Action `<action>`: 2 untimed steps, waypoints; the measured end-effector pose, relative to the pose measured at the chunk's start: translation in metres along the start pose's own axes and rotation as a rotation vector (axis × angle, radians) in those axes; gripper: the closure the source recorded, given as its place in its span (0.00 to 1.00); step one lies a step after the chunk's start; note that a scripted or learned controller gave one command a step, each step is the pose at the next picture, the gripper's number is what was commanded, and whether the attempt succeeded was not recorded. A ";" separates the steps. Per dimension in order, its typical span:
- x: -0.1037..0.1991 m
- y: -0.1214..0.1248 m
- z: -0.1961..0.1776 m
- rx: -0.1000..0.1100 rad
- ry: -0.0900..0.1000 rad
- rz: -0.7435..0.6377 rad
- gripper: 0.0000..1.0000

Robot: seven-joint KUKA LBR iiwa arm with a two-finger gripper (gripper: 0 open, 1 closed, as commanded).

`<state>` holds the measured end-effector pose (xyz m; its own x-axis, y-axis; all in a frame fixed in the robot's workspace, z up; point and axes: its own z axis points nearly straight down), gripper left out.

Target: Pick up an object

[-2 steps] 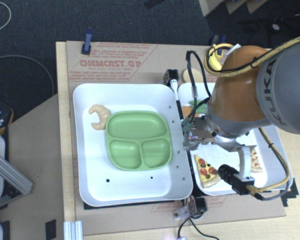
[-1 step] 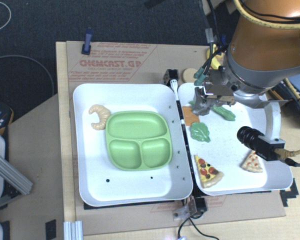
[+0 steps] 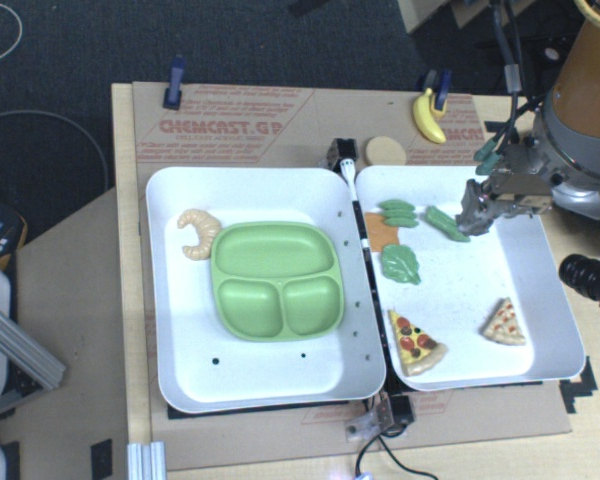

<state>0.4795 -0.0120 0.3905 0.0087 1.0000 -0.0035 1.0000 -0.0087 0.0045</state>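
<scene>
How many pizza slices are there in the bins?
2, both in the right white bin: one pepperoni pizza slice at its near left corner, one smaller pizza slice near its right rim. None looks hidden.

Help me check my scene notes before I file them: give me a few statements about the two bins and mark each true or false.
1. The green three-compartment plastic tray lies in the left white bin. True.
2. The tan toy croissant lies inside that tray. False: it lies beside it on the bin floor.
3. Two toy pizza slices lie in the right white bin. True.
4. The yellow toy banana lies in the right bin. False: it lies outside, on the board behind it.
5. The hand hovers over the left bin. False: it is over the right bin.
</scene>
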 end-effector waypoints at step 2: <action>0.079 0.002 0.188 0.018 0.005 -0.014 1.00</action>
<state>0.4831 0.0664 0.2025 -0.0055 1.0000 0.0014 0.9999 0.0055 -0.0130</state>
